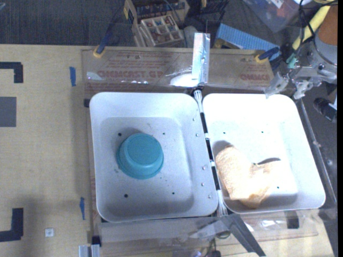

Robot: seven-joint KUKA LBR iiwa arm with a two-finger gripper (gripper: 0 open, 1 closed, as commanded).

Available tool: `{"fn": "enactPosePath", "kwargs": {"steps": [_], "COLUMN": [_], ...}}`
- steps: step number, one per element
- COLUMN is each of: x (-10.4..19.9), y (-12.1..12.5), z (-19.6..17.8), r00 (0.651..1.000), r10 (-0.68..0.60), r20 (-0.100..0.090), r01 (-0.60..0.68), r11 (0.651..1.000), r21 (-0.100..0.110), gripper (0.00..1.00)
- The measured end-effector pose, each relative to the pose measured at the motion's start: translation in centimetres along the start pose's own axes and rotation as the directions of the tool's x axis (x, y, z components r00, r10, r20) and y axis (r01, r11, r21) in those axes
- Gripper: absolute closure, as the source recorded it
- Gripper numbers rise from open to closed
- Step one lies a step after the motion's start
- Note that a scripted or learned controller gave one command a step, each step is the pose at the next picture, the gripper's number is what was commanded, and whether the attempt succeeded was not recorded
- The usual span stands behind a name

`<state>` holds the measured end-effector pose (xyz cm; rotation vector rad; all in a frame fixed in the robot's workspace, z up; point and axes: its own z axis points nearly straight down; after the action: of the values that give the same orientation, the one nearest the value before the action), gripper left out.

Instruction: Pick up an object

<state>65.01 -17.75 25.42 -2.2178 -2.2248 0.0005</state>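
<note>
The bench [43,143] carries two white bins: left bin [102,108] centre-frame, right bin [300,143] beside it, touching.

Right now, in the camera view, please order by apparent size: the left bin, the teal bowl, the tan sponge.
1. Left bin, clearly largest.
2. Tan sponge and teal bowl look alike in size; I would not rank them.

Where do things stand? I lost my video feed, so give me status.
Gripper above right bin's far rim, nothing between fingers. Round teal plastic bowl upside down in left bin. Tan sponge-like lump in right bin. Nothing blocking.
</note>
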Motion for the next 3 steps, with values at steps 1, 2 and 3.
{"fn": "enactPosePath", "kwargs": {"steps": [1,2,3], "x": [1.4,-0.5,4.0], "y": [-7.6,-10.1,-7.5], "z": [9.1,16.6,16.6], "r00": [0.975,0.966,0.949], "r10": [-0.221,-0.258,-0.315], "r20": [-0.001,0.003,0.006], "r01": [0.221,0.258,0.315], "r11": [0.975,0.966,0.949], "r21": [0.0,-0.007,-0.011], "gripper": [0.0,0.0,0.0]}}
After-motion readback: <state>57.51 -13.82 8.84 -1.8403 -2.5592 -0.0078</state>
